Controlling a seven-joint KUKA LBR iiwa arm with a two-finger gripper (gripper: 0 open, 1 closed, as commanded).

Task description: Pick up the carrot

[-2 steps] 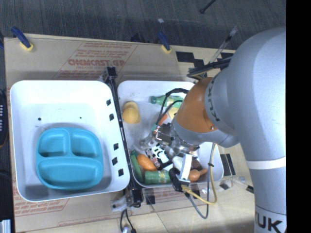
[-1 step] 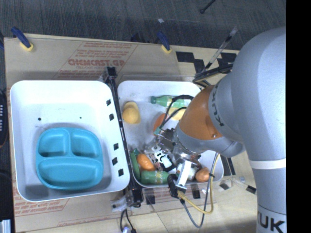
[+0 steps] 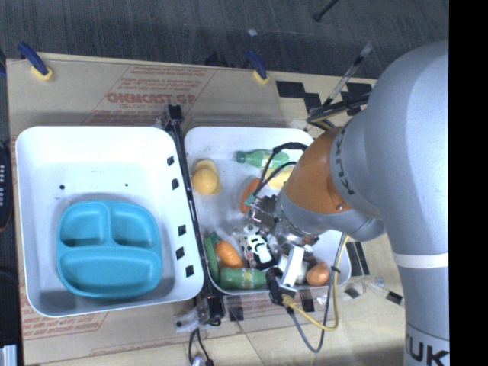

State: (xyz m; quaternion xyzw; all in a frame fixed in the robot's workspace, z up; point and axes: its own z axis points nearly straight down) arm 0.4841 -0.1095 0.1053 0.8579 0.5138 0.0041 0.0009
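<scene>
Orange carrot point(image 3: 227, 253) lies in the right bin point(image 3: 229, 133), front-left corner

I count two white bins, the left bin point(image 3: 91, 158) and the right bin point(image 3: 225, 139). The left bin has one blue divided plate point(image 3: 110, 250). The right bin has one cow toy point(image 3: 258, 248), one carrot point(image 3: 227, 254) just left of the cow toy, one yellow fruit point(image 3: 204, 178), and two green bottles: one green bottle point(image 3: 255, 157) above the cow toy, another green bottle point(image 3: 240, 278) below it.

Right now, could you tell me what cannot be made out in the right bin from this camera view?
Camera view:
- Orange item beside the wrist: the arm covers its right part, so its shape is unclear.
- Pale yellow thing by the green bottle: mostly under the arm.
- Right bin: its right side lies under the arm.
- Black-and-white object: too small to identify.
</scene>
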